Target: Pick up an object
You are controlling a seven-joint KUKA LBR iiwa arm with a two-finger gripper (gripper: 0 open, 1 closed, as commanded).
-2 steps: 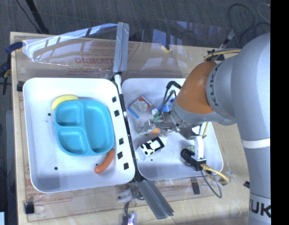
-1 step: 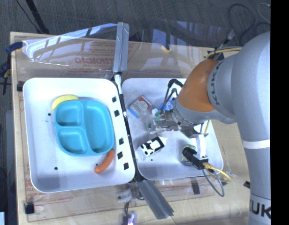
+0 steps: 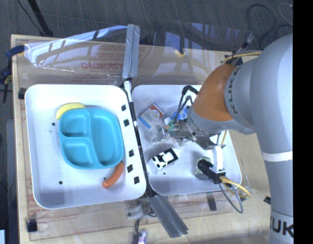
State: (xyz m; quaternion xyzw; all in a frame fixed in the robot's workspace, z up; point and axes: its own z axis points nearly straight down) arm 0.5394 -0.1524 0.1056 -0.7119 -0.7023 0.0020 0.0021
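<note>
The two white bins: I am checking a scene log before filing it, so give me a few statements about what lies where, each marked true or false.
1. The blue divided plastic plate lies in the left white bin. True.
2. The orange sausage-shaped toy lies in the right white bin. False: it lies in the left bin, by the plate's near edge.
3. A yellow banana-shaped piece peeks out at the plate's far left edge. True.
4. The small black and white patterned object rests on the blue plate. False: it lies on the right bin's floor.
5. The grey arm with the orange band reaches over the left bin. False: it is over the right bin.
</note>
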